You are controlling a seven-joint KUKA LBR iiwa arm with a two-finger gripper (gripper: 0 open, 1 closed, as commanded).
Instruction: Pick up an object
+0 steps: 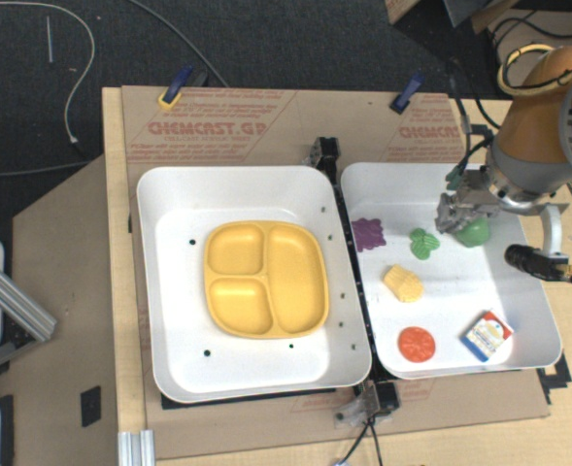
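The claw (457,216) is positioned low over the back of the right bin (528,348), at the end of the grey arm (543,115) with its orange band, which enters from the right. Whether the claw is apart or together cannot be told from this angle. A green object (475,232) lies directly against the claw on its right side, partly hidden by it; no grasp on it can be confirmed. A second, smaller green object (423,244) lies just beside the claw on its left. Further left, near the bin wall, sits a purple piece (367,232). Toward the middle of the bin lies a yellow block (403,283). Near the front edge are a round red-orange item (417,344) and, to its right, a small white packet with blue and orange print (487,336), tilted. The left bin (169,260) holds a yellow divided plate (266,279) with three compartments. Both bins rest on a cardboard-covered worktop (218,124)
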